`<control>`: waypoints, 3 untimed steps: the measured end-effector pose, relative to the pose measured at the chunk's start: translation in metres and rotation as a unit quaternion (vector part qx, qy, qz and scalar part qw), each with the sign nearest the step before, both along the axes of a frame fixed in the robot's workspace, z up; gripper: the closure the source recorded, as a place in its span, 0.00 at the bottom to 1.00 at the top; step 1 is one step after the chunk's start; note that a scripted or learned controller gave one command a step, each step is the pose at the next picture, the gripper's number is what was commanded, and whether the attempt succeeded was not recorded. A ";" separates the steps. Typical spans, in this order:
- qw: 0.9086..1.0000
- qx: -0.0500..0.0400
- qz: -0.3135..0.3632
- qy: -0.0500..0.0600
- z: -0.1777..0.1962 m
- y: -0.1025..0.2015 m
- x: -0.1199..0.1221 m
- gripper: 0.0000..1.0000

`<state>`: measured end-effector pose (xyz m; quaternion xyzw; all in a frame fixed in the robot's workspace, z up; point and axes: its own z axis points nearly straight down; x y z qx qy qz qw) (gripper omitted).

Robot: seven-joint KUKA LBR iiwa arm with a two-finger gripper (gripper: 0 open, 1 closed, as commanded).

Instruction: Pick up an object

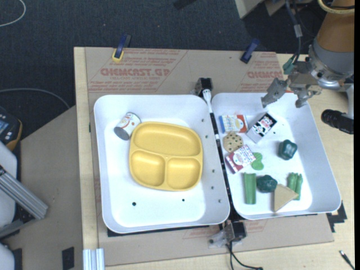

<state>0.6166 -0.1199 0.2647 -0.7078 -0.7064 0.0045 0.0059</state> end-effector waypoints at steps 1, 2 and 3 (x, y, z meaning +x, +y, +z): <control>1.000 -0.001 0.001 -0.007 0.008 0.000 0.002 0.00; 1.000 0.000 0.001 -0.004 -0.047 0.000 0.000 0.00; 1.000 0.000 0.001 -0.004 -0.107 -0.006 0.001 0.00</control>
